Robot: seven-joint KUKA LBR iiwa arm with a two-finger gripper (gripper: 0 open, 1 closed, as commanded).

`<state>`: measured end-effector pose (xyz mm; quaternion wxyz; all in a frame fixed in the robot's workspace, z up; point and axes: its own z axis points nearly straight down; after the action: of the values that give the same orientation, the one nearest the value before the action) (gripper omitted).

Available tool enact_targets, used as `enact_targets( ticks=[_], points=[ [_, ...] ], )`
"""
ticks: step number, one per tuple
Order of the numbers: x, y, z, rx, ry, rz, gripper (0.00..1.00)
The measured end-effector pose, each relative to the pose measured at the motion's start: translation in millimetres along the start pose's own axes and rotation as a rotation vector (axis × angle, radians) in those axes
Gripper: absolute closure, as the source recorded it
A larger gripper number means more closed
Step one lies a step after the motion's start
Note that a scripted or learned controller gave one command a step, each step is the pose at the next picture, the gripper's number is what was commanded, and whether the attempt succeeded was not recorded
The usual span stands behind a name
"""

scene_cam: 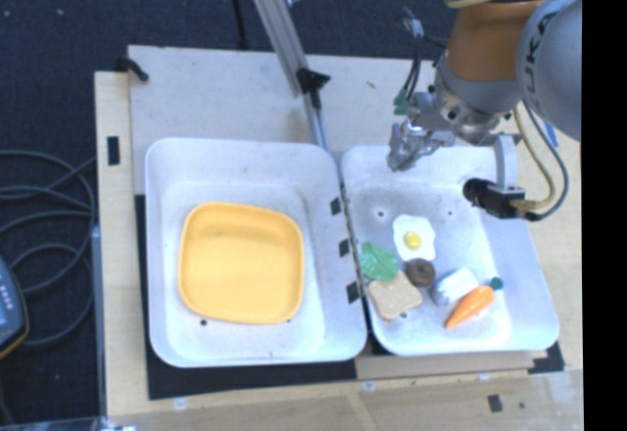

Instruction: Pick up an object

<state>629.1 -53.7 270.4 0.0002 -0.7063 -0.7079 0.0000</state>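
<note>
The right bin [509, 321] holds small toy foods: a fried egg [413, 237], a green leafy piece [378, 262], a brown round piece [421, 272], a tan toast slice [394, 297], a white piece [457, 283] and an orange carrot [469, 307]. My gripper [403, 157] hangs over the back left corner of that bin, above and behind the egg. Nothing shows between its fingers.
A yellow square plate [241, 262] lies in the left bin [167, 174]. A metal pole [279, 27] slants up from the back of the bench between the bins. A black cable fitting [490, 196] on the arm hangs over the right bin's back.
</note>
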Motion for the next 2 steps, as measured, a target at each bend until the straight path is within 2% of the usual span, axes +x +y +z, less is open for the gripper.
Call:
enact_targets(
  ticks=[2],
  points=[
    [78, -38, 17, 0.000, 0.000, 0.000, 1.00]
  ],
)
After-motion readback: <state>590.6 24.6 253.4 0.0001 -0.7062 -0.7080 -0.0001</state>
